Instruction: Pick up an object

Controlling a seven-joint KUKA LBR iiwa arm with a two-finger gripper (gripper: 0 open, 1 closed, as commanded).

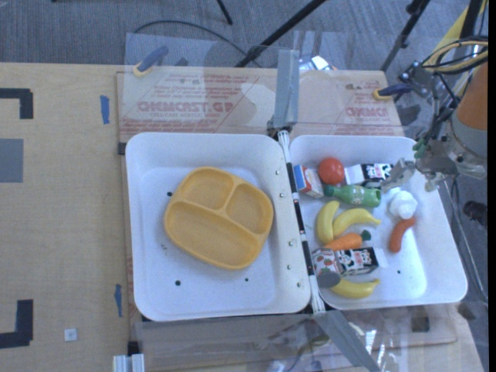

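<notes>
Two white bins sit side by side: the left bin (147, 285) holds one yellow divided plate (218, 217); the right bin (442, 273) holds three bananas (354, 221), two milk cartons (347, 261), one green bottle (353, 195), one tomato (332, 170), one carrot (344, 242) and one sausage (398, 235). The gripper (408, 172) hangs at the right bin's far right; its state cannot be determined. The sausage lies just nearer than the gripper, beside a white object (402, 205).
</notes>
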